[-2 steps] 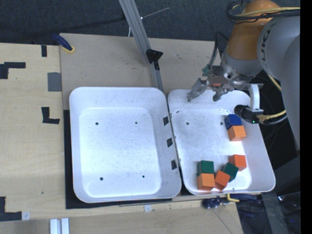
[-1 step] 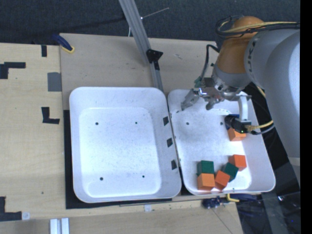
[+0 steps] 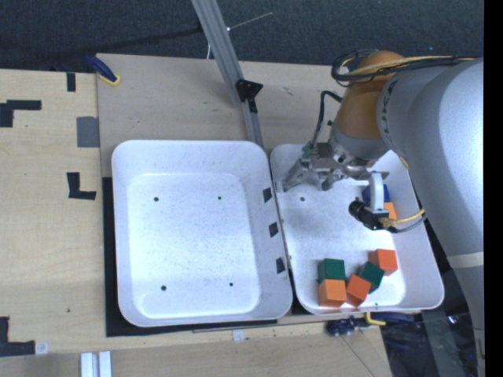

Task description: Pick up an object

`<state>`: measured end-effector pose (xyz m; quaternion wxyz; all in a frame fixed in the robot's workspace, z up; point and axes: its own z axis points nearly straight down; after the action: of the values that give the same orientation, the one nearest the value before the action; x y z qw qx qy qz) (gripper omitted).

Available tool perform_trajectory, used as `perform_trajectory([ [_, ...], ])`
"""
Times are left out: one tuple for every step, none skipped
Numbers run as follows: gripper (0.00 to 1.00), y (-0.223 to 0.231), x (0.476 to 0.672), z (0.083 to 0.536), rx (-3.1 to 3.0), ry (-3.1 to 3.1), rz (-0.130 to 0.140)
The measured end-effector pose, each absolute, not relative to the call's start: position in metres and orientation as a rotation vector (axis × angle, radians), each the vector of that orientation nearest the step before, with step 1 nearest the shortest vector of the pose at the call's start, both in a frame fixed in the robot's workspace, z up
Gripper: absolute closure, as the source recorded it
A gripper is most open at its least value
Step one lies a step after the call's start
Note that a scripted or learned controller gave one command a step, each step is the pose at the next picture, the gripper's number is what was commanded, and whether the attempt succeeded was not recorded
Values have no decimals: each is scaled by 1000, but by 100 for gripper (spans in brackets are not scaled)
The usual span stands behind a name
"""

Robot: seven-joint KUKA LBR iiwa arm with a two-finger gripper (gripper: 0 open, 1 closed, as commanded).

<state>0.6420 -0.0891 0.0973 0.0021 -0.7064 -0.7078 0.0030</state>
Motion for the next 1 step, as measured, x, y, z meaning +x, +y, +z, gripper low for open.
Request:
perform_trajectory([
  [100, -88, 644, 111, -2215, -2225, 3],
])
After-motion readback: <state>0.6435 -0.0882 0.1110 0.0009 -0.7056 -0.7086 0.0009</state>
